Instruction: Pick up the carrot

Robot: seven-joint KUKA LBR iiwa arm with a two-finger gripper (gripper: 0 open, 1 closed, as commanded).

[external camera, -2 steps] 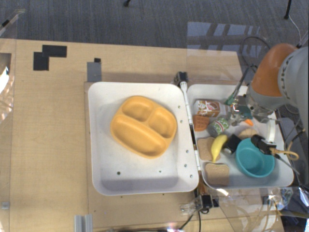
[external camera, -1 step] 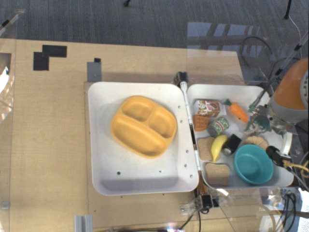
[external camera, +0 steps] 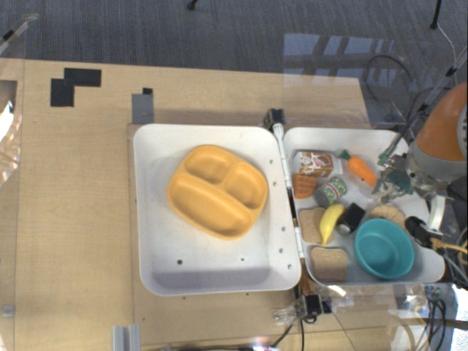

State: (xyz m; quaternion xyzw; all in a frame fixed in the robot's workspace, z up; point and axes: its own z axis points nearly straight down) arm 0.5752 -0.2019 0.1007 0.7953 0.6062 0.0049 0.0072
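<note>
The gripper (external camera: 391,178) hovers at three o'clock of the carrot (external camera: 360,169), which lies untouched in the right bin (external camera: 380,136) beside a can (external camera: 330,191), so it's the approach step: shift left, drop, then close — finger state I cannot tell.

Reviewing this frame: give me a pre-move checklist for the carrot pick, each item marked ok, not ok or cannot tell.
1. Carrot visible in the right bin, near its back wall: ok.
2. Carrot free on top, nothing lying over it: ok.
3. Gripper beside the carrot, to its right: ok.
4. Carrot between the fingers: not ok, it lies apart from them.
5. Finger opening wide enough: cannot tell.
6. Room around the carrot: cannot tell; the small can and the food box sit close on its left.
</note>
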